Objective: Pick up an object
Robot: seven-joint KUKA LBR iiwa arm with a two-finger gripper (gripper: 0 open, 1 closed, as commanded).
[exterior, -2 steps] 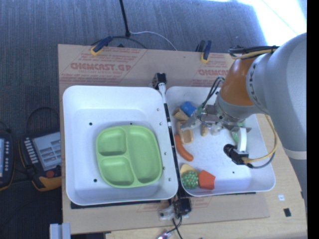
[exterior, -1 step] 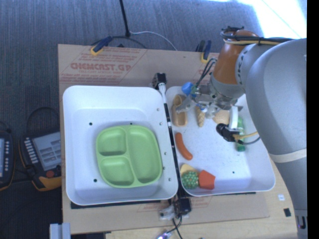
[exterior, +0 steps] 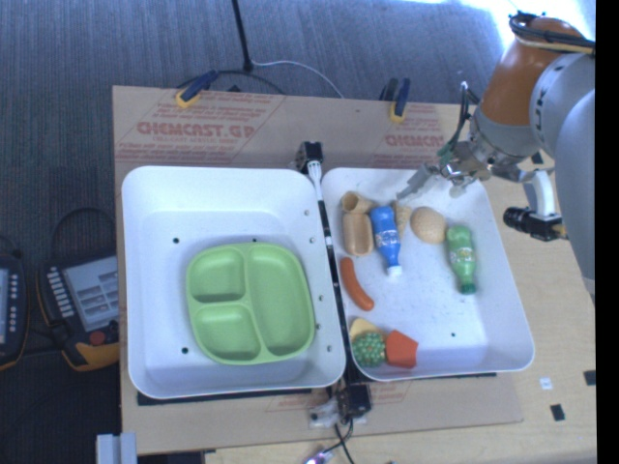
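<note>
A shallow white left bin (exterior: 155,201) on the brown board-covered table (exterior: 193,129) holds a light green plastic divided plate (exterior: 251,303), lying flat near the bin's middle with bare white floor all round it, widest along the far and left walls. Beside it, sharing a centre rim, the shallow white right bin (exterior: 508,327) carries the loose items: an orange toy sausage (exterior: 356,284) lies at a slant close to the centre rim, a tan toy bread roll (exterior: 356,228) lies just above it, and a blue bottle with a white cap (exterior: 387,240) rests just beside the roll, cap pointing to the near side. At the near edge a green studded ball-shaped toy (exterior: 368,349) touches a red wedge-shaped block (exterior: 401,349), with a yellow piece (exterior: 363,328) tucked just behind them. Further right, a beige egg-shaped toy (exterior: 427,223) sits near a green plastic bottle (exterior: 461,257) lying lengthwise. Open floor remains in the right bin's near-right part and along its right wall. The grey arm with the orange band (exterior: 517,71) reaches in from the right, its gripper (exterior: 440,175) over the bin's far right corner, just above the egg-shaped toy, fingers apart and holding nothing.
</note>
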